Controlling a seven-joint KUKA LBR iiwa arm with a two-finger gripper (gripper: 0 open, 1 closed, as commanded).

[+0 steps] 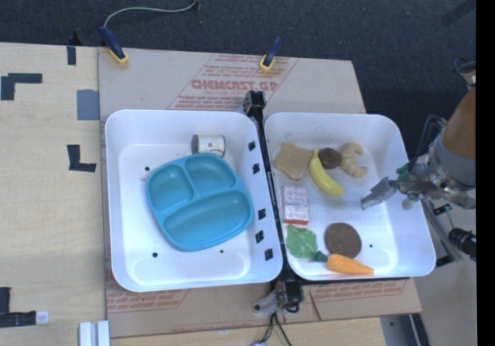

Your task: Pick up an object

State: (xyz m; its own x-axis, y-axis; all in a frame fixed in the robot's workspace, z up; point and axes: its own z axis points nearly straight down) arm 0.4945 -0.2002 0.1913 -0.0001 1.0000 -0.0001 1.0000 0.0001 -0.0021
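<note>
Carrot [349, 265] nearest: light, rigid, slick; pinch it mid-body. Gripper [380, 193] hovers at the right bin's [402, 147] edge, claw state unclear.

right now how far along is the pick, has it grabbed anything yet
Nothing looks picked yet. The gripper sits low over the right bin, at its right side, with nothing visible between its fingers. The banana, cookie and carrot all lie in the bin. The grasp and lift remain.

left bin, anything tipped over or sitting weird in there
One thing: the small white cup lies on its side by the far wall of the left bin, just beyond the blue divided plate, its open end facing left. The plate itself sits flat but turned at a slant to the bin's walls. Nothing looks spilled or damaged.
</note>
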